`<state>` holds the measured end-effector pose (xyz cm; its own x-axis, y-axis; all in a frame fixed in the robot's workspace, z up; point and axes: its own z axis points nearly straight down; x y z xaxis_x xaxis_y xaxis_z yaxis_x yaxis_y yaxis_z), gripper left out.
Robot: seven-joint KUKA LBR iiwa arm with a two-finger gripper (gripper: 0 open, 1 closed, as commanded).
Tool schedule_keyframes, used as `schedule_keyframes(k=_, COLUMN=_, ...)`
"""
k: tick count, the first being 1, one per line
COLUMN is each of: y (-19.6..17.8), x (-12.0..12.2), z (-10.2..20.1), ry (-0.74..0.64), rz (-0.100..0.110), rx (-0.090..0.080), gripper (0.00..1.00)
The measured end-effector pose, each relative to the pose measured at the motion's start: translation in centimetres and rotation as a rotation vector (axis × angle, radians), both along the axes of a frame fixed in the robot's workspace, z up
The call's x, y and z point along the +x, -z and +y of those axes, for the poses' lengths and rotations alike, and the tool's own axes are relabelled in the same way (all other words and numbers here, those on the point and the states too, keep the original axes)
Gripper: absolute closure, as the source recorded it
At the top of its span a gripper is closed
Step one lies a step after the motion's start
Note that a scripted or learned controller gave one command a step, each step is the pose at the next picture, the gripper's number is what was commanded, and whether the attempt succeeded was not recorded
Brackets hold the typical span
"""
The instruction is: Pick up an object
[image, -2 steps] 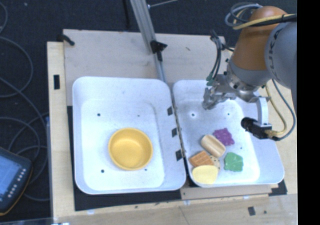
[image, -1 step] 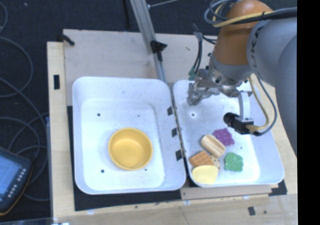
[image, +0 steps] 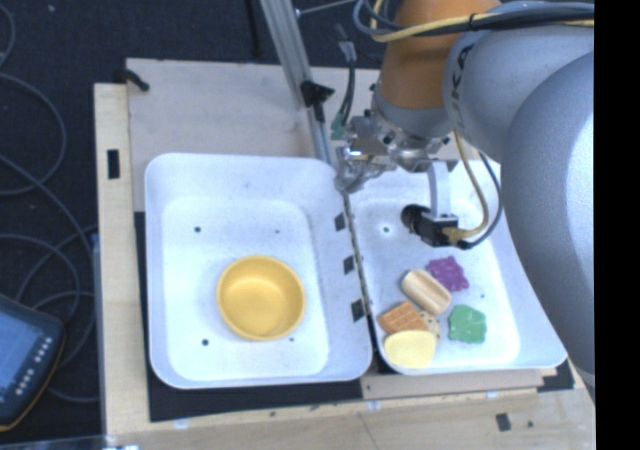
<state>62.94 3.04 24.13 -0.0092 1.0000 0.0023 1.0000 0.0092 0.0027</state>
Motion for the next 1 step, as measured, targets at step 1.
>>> schedule_keyframes(k=1, y=-0.44, x=1.59, z=5.92, ry=0.001, rz=0.001, rx=-0.001, gripper=1.0)
